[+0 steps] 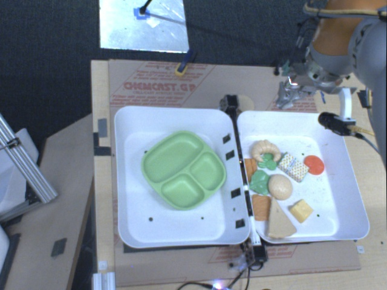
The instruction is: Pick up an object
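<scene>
The right bin (338, 189) holds several toy foods bunched at its left side. Among them are a tan croissant (266, 149), a green piece (261, 180), a checkered block (292, 167), a red disc (313, 165), a beige bun (280, 187), a yellow cube (301, 210), an orange cracker (260, 206) and a tan wedge (279, 223). My gripper (289, 94) hangs over the bin's far rim, clear of all the food, with nothing seen in it. The arm's grey and orange wrist (341, 32) is at the upper right.
A green divided plate (183, 170) lies in the left bin (133, 132). Black clips (236, 162) join the two bins along the middle. A shiny metal sheet (143, 17) lies beyond the bench, and a metal frame (21, 162) stands at the left.
</scene>
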`<action>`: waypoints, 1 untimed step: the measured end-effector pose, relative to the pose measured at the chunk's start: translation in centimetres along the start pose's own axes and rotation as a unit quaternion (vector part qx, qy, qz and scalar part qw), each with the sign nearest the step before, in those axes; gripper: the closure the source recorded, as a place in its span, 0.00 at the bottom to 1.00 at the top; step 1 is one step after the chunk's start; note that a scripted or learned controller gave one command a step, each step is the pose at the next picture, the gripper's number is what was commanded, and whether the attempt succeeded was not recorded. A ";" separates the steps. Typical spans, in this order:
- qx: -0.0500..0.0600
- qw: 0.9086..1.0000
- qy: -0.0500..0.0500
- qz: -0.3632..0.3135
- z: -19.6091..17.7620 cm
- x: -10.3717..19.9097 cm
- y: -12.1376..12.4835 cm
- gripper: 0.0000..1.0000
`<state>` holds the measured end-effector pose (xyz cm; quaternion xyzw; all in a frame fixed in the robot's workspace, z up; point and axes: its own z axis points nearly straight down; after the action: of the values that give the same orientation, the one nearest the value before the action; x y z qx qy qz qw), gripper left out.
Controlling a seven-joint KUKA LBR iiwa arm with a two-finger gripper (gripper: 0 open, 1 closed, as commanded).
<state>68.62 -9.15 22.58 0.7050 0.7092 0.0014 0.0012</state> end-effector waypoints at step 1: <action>0.002 1.000 0.000 -0.001 0.6 5.9 -2.0 1.00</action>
<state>66.62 -3.30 22.01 0.7041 0.7101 0.0005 -0.0003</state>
